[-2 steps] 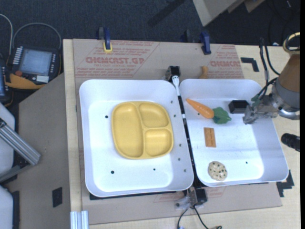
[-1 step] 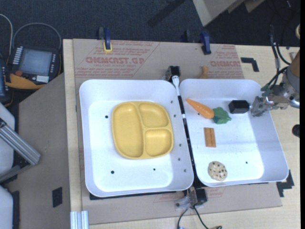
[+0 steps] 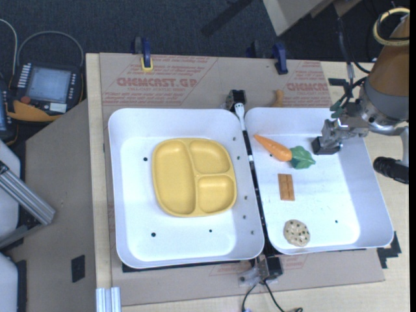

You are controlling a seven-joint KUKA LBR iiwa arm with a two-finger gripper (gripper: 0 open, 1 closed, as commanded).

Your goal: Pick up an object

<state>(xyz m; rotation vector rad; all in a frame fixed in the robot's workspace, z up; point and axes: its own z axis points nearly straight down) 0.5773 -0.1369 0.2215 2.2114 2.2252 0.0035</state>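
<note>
Cookie (image 3: pixel 296 232) sat nearest you in the right bin (image 3: pixel 364 194); the toy carrot (image 3: pixel 273 147) lay by the end effector (image 3: pixel 327 143), whose state you couldn't tell. Carrot looked light, rigid, probably slick: grip mid-body.

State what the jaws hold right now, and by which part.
Nothing visible: the gripper hovers just right of the carrot, with no object between its jaws.

Arm (image 3: pixel 390 77) cut off at right edge.
</note>
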